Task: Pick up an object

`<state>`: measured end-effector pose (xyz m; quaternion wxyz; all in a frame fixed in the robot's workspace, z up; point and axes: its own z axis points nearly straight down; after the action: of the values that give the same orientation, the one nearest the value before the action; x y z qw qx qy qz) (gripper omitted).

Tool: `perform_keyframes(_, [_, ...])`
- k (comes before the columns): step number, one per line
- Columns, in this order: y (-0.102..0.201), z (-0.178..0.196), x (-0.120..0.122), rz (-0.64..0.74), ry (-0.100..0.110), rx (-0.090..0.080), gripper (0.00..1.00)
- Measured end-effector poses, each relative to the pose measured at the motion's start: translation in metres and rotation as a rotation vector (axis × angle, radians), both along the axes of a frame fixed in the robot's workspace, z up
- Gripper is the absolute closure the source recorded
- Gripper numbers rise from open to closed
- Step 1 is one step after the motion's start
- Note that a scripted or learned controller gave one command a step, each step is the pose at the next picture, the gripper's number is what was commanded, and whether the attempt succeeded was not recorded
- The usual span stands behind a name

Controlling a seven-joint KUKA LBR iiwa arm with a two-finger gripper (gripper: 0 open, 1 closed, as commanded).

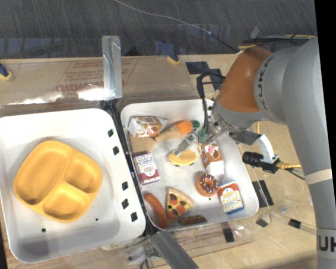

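The grey arm's jaws [199,135] are hanging over the right shallow white bin [247,203], beside a small orange carrot toy [183,127]. Whether they are parted, I cannot tell.

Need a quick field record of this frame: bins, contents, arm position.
left bin: holds a yellow divided tray
right bin: holds toy foods, among them a pizza slice, a donut, a hot dog, a carrot, a small carton
arm: reaches in from the right, over the right bin's upper right part
gripper: low among the items near the carrot; no item visibly between its fingers
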<state>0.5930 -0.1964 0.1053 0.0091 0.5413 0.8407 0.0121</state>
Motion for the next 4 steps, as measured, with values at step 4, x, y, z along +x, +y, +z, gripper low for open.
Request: perform_keyframes(4, [-0.012, -0.011, -0.061, 0.009, 0.024, -0.011, 0.0])
